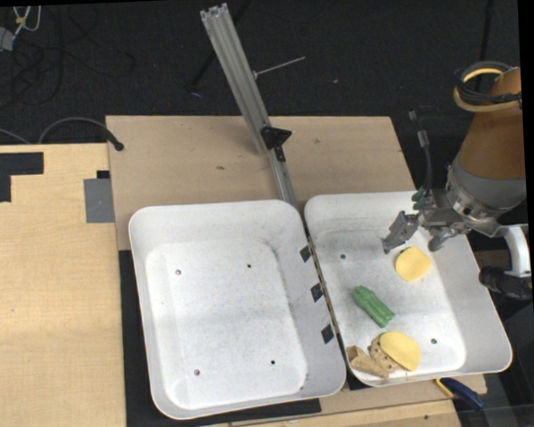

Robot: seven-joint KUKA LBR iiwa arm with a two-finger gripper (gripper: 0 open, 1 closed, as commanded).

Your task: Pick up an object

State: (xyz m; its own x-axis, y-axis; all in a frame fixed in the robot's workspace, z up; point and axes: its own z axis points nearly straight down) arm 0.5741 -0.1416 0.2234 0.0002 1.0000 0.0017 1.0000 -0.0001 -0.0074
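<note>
gripper (422, 234) hangs with fingers spread apart, empty, and the yellow ball (412, 264) sits just below it, mid-right of frame

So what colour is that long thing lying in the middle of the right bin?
Green. The long block shows clearly in the camera view, lying in the right bin.

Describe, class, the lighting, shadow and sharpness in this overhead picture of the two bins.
Camera view: light is even and soft; the left bin shows a brighter patch on its floor, with mild shading along its right side. The gripper and the yellow object beneath it look slightly soft; the green object reads clearly. Background above the bench is dark.
</note>
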